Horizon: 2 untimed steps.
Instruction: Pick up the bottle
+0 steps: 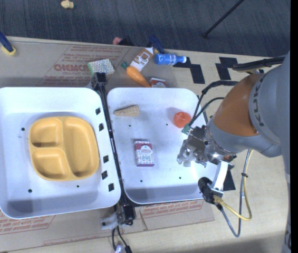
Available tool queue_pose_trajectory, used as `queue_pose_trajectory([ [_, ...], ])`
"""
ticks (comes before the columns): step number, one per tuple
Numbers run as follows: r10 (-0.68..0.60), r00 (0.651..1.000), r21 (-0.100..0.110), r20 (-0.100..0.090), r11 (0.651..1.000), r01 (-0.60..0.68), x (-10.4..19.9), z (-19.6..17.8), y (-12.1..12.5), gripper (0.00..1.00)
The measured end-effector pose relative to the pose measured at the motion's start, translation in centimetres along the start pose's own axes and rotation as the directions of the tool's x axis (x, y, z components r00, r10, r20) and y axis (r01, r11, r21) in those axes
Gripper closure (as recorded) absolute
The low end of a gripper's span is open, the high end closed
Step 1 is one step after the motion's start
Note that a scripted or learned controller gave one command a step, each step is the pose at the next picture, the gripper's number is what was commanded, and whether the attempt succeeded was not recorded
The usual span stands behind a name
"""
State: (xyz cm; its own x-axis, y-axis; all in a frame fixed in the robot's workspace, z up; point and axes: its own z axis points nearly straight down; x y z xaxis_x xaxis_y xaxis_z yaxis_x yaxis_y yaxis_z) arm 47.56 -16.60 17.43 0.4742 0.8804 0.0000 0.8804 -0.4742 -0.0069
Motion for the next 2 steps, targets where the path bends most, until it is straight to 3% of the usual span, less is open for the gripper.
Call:
queue_pose_trajectory([
  [1, 0.260, 0.966, -0.004, 0.000, 0.966, -0.260, 1.0, -4.0, -0.5, 1.00],
  [2, 0.521, 0.854, 0.002, -0.001, 0.854, -0.521, 0.1, -1.1, -0.1, 1.00],
])
